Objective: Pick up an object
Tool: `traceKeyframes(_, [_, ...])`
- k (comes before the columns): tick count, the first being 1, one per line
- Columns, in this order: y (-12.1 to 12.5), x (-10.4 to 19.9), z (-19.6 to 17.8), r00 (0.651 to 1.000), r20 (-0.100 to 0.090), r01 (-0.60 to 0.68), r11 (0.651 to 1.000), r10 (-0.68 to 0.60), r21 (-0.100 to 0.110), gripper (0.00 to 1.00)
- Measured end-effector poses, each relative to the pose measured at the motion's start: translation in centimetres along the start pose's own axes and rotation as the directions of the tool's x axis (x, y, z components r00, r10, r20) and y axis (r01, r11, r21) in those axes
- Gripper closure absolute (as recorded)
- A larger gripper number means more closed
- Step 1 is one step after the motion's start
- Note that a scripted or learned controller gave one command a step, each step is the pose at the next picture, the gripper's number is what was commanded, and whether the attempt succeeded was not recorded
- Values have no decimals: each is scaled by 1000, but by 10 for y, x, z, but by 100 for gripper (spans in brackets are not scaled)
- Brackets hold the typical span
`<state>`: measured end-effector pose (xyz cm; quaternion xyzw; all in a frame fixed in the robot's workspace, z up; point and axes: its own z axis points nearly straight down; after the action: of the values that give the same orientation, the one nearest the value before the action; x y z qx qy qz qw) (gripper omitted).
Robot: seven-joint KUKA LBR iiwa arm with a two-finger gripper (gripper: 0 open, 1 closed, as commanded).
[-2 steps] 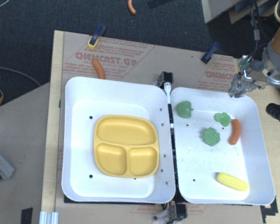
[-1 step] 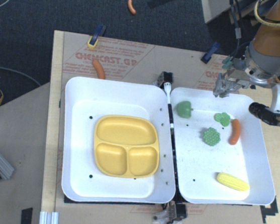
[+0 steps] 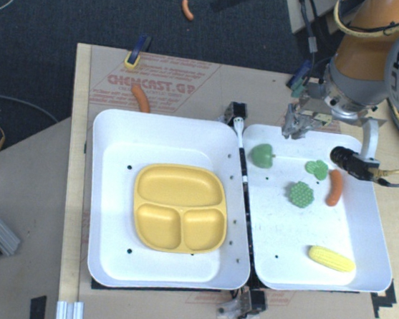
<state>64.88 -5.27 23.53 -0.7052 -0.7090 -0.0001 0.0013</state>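
Gripper above bin's far edge; green pepper just beside, prob. untouched.

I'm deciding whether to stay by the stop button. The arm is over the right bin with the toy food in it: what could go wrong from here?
The hand hovers at the right bin's far rim, so a descent might strike the rim. The green pepper nearest it is rounded and may slip. The broccoli and sausage lie close together, so a grasp there could nudge both.
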Motion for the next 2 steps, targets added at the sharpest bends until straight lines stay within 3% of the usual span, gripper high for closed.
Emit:
traceKeyframes(1, [-8,44,12,1000,0,-1,1000,1,1,100])
traceKeyframes(2, [-19,67,19,1000,1,-2,1000,2,2,100])
